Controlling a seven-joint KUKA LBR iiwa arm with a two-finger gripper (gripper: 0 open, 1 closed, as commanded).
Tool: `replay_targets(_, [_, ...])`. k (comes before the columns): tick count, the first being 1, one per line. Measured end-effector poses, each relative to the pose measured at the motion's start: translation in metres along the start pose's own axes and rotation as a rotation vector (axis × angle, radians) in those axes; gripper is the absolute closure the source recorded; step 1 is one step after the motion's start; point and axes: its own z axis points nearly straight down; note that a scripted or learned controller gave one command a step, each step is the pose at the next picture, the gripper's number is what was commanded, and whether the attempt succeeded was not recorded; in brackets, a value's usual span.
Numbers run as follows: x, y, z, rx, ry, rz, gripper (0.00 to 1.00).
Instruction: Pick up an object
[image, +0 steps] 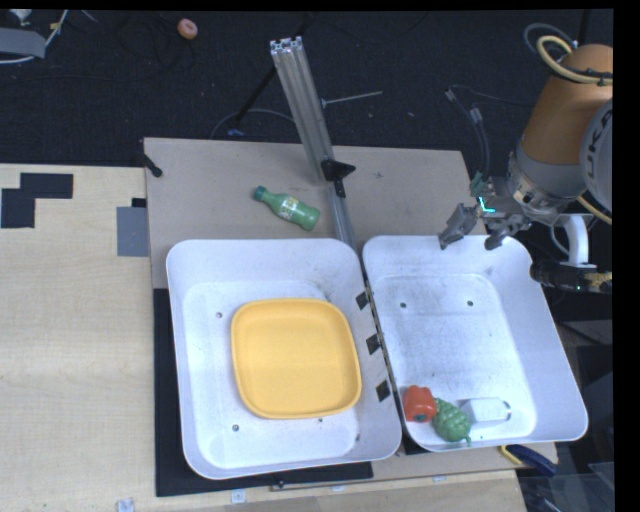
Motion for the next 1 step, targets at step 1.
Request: replay_targets(1, [0.0000, 0.0000, 0.0001, 0.000, 0.000, 0.000, 0.00])
